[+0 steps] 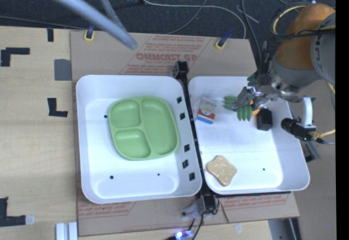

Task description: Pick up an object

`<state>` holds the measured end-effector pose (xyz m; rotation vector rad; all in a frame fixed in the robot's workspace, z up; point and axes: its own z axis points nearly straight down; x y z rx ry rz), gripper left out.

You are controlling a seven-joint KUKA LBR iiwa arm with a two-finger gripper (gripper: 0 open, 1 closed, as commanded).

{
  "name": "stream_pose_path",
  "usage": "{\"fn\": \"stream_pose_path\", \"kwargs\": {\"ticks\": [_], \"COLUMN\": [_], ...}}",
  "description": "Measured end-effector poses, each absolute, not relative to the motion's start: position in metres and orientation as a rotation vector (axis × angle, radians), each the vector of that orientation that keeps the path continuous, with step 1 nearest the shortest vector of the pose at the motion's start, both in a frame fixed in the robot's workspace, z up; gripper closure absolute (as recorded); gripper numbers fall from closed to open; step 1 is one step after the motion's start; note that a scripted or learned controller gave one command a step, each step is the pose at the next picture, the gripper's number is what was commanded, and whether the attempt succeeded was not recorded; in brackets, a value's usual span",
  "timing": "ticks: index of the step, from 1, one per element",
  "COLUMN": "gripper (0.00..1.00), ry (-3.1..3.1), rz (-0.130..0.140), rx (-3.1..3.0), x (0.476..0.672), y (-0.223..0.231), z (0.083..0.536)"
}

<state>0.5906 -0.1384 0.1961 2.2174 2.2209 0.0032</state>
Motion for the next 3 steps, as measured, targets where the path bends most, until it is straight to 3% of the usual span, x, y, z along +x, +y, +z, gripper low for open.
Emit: {"fn": "stream_pose_path", "kwargs": {"ticks": [1, 3], "gripper": [1.00, 1.00], "ry": [2.221, 2.230], "rz": [0.003, -0.003], "rx": [2.217, 2.218], "x": [0.593, 0.571], "y": [-0.136, -0.028], "z": [0.239, 0.214]}}
